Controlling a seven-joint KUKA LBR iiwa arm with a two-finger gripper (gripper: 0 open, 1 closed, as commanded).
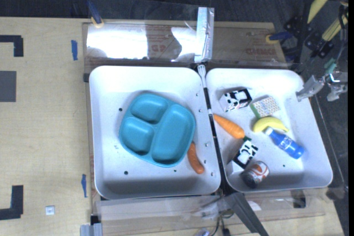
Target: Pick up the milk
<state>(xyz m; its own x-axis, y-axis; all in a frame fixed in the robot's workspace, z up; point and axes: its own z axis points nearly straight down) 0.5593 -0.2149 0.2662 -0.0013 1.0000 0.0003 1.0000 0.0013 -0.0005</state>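
claw (318, 87) hovers beside right bin (310, 174); 2 milk cartons (237, 99), 1 carrot (229, 126).

The tray (157, 130) lies in the left bin (105, 85); the milk (236, 99) and bottle (285, 142) in the right bin (310, 168).

You have two white bins: the left bin (105, 85) and the right bin (310, 152). Count one blue divided plate (157, 129), two carrots (229, 126) (194, 158), two black-and-white cow-patterned milk cartons (237, 99) (245, 153), one banana (268, 124), one blue bottle (285, 142), one can (255, 172), and one small patterned packet (265, 105).
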